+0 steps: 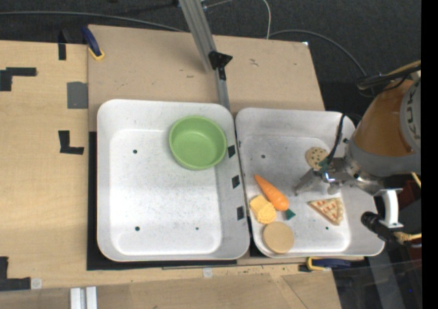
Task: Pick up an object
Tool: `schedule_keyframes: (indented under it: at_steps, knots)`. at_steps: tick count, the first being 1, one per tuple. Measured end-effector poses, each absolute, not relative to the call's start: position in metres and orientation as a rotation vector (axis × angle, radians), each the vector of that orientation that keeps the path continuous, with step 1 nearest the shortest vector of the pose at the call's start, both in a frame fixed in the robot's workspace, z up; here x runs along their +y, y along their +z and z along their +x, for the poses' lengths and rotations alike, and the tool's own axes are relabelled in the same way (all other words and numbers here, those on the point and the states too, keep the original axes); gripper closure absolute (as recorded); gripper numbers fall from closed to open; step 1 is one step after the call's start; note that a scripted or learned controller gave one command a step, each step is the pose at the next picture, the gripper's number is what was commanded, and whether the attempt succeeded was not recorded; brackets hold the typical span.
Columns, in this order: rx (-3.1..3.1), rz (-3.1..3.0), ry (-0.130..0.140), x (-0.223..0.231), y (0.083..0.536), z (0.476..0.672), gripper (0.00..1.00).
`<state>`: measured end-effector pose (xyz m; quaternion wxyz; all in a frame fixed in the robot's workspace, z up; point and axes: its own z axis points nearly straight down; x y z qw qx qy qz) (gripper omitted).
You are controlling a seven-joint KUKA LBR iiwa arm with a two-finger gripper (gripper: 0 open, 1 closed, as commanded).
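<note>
— What do you have in front of you on the bench?

— You have two shallow white plastic bins with rounded corners, side by side and touching along their inner rims. The left bin [116, 164] has a dull, speckled floor and carries one round, smooth green plastic bowl [198, 142] near its upper right corner. The right bin [274, 129] holds the small pieces: an orange, tapered toy carrot [272, 192] lying at a slant, a lumpy yellow piece [262, 209] touching the carrot's lower end, a flat tan disc [278, 237] just below that, a round pale speckled cookie [316, 157] near the upper right, and a triangular pizza-like slice [328, 209] with a dotted top.

— And the tool?

— Your metal two-finger gripper [321, 181] reaches in from the right, low over the right bin's floor, between the cookie and the triangular slice, with the carrot well to its left. You can see nothing clamped between its fingers. Whether those fingers are spread or closed, I cannot tell you from this angle.
</note>
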<state>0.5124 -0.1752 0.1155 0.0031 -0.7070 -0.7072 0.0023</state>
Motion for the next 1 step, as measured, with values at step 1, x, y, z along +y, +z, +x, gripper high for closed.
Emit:
schedule_keyframes:
  at_steps: [1]
  knots:
    - [-2.221,-2.216,0.002,-0.1741,0.1281,0.5137,1.00]
